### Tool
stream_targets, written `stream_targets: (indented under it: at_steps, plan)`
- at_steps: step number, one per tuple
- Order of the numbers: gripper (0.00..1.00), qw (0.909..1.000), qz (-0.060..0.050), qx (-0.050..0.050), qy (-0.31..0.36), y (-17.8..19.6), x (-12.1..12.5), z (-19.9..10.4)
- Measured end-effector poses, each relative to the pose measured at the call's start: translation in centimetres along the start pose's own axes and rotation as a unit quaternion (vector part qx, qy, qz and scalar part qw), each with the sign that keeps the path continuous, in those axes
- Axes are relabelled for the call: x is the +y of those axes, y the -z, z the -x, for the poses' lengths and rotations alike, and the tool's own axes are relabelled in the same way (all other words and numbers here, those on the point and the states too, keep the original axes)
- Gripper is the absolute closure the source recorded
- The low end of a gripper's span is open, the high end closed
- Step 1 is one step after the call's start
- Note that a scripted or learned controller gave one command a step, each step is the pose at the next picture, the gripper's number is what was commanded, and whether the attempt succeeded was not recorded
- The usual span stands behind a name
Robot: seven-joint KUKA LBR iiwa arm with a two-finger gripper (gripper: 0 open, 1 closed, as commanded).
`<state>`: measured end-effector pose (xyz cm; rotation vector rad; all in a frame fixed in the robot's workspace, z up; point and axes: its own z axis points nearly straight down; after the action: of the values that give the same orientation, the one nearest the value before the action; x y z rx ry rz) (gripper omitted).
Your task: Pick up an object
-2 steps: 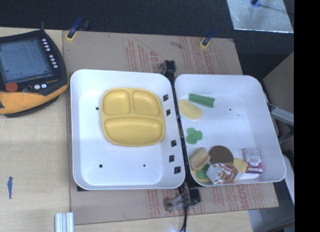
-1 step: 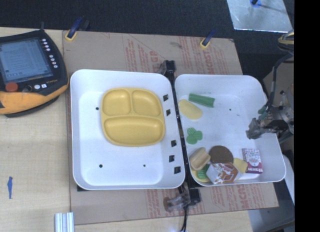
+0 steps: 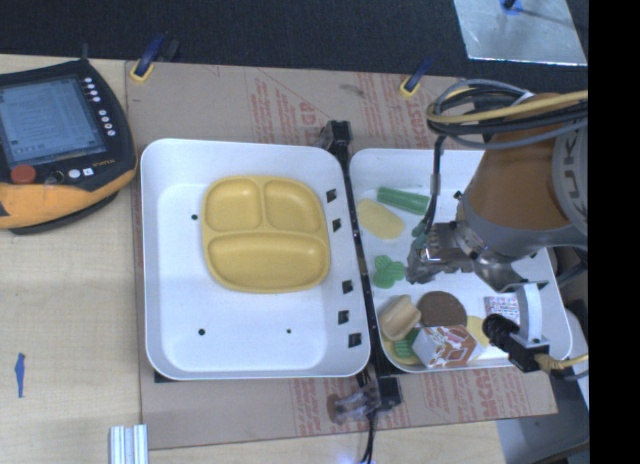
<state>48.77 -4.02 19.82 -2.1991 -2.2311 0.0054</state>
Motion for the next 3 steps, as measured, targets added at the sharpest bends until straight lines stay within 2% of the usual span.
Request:
stream_targets:
  at_steps: [1, 2, 3]
  plan:
    - [0.0, 1.0, 0.002, -0.002, -0.006, 0.3, 0.0, 0.7]
    - [0.0, 1.0, 0.007, -0.003, -0.007, -10.9, -1.0, 7.1]
    - [1.0, 1.0, 0.008, -0.004, -0.005, -9.3, -0.9, 7.0]
